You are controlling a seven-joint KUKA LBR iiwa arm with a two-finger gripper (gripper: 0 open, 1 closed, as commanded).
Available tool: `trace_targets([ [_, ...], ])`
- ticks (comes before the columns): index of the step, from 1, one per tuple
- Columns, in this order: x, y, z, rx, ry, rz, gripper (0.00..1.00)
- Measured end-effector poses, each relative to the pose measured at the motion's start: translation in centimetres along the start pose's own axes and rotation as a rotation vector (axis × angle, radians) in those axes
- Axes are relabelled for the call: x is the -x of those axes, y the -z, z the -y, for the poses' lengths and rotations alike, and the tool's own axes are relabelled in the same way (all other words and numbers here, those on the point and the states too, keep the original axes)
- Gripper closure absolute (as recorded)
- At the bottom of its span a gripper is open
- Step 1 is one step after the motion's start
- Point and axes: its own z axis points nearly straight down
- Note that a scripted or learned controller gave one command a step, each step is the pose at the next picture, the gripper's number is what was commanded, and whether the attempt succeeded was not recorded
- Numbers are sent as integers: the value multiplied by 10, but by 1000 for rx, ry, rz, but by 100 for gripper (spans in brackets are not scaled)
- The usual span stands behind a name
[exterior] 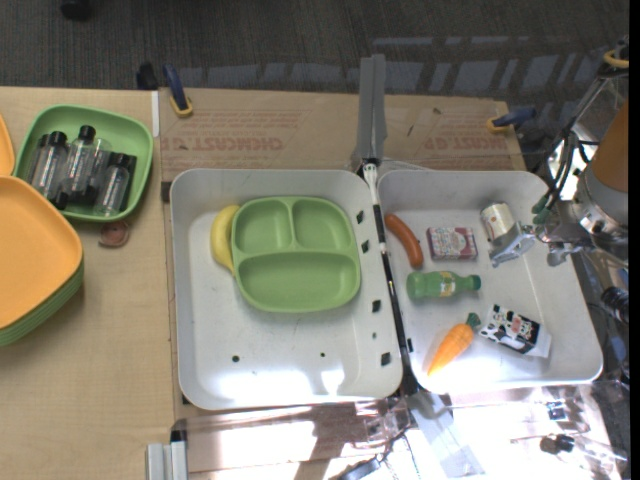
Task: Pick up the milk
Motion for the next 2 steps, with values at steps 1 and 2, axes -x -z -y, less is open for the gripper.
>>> trace_targets([
  [1, -53, -114, 42, 0, 129, 0, 0],
  [2, -49, -140, 42, 0, 361, -1, 0],
])
